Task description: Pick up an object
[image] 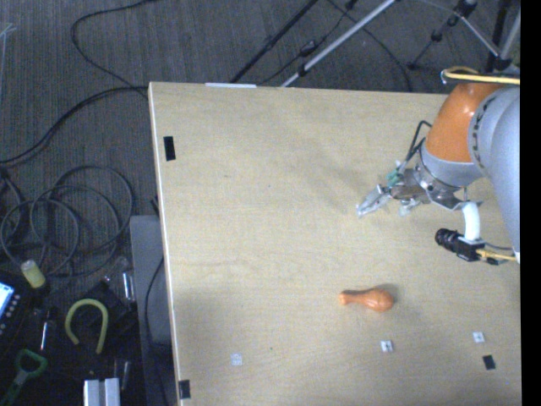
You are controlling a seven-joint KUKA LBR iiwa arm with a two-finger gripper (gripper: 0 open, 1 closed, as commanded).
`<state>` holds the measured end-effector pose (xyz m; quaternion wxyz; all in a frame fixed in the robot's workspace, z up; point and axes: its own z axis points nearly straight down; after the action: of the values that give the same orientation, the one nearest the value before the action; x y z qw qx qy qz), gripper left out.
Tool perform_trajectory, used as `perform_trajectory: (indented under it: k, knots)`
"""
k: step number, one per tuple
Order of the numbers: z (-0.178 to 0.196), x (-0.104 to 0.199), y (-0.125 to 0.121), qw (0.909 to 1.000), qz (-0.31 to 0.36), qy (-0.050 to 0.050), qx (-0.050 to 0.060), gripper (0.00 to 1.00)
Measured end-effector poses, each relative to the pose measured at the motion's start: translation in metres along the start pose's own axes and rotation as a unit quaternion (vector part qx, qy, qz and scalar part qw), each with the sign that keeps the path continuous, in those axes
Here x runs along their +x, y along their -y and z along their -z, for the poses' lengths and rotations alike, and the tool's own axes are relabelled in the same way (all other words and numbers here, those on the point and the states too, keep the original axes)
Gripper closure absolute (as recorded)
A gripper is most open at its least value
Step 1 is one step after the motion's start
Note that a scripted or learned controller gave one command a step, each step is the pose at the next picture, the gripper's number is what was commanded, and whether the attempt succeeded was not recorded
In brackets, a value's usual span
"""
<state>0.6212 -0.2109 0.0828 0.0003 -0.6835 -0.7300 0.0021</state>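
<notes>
Camera view looks down at a slant on a pale wooden bench top with dark carpet beyond it on the left and far sides. On the floor at the far left lie loops of black cable, and nearer the bottom left corner a yellow-green U-shaped item sits among other small clutter too dim to identify. A small black marker is fixed near the bench's left edge, on the far part of the surface. No container shows on the bench; the wood surface carries only loose items. Toward the near right of the bench lies an orange object, shaped like a small gourd or pin, with a rounded bulb at its right end and a thin neck at its left. Its long axis runs almost left to right, so the narrow end points left. It lies flat on the wood, touching nothing else. A few tiny white and black tags dot the surface nearer than it. Farther and to the right, well apart from the orange object, the gripper reaches in from the right, its fingers pointing left and parted slightly, with nothing between them. Behind it rises the arm's orange band.
</notes>
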Motion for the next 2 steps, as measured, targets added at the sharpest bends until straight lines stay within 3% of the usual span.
perform_trajectory:
  k: [1,2]
  knots:
    - [0.001,0.045,-0.043,0.9986,0.053,0.000,-0.001,0.00]
    - [0.001,0.082,-0.053,0.9851,0.172,0.000,-0.001,0.00]
